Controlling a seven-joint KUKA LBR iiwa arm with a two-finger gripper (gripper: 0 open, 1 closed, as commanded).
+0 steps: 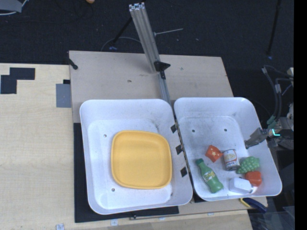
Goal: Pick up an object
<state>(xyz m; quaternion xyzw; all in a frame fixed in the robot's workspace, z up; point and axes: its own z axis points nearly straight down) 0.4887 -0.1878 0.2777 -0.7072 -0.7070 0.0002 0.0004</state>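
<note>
Tool [254, 139] at right bin's [211, 107] right rim; grip state unclear from here, nothing visibly held. Approach step, by my read. Toys cluster front-right: green bottle [209, 175], can [231, 159], grapes [248, 165]. Next: descend over one, close.

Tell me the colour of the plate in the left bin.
Yellow. The plate shows plainly in the camera view, lying flat in the left bin.

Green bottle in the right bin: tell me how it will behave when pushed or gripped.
The green bottle lies on its side on the right bin's floor, so a sideways nudge will probably roll it. Its rounded, glossy-looking body may slip in a grasp; across the middle seems safest. It looks like a small toy, likely light and stiff.
</note>
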